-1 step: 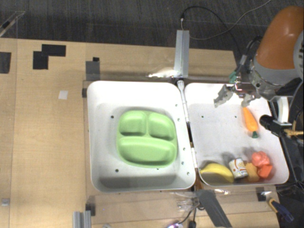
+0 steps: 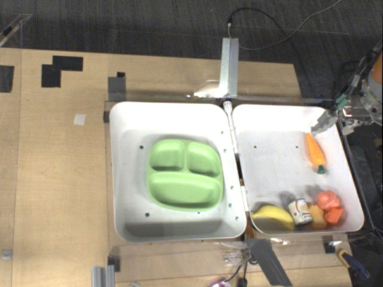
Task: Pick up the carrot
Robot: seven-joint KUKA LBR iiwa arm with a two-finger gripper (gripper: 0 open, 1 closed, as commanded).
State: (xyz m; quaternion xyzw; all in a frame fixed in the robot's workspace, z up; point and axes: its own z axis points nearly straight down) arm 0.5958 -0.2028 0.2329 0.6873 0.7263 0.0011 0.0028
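Two white bins side by side; carrot (image 2: 315, 152) in right bin (image 2: 269, 160), near its right wall, long axis roughly up-down, green tip toward viewer. Gripper (image 2: 326, 121) just beyond carrot's orange end, up and right; finger state impossible to tell. Green tray (image 2: 184, 173) in left bin (image 2: 125, 160).

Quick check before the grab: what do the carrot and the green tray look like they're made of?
Carrot: likely moulded plastic toy, judging by its uniform orange body, smooth surface and small dark green tip. Green tray: probably matte plastic, with even pale green colour, rounded moulded compartments and no sharp glare.
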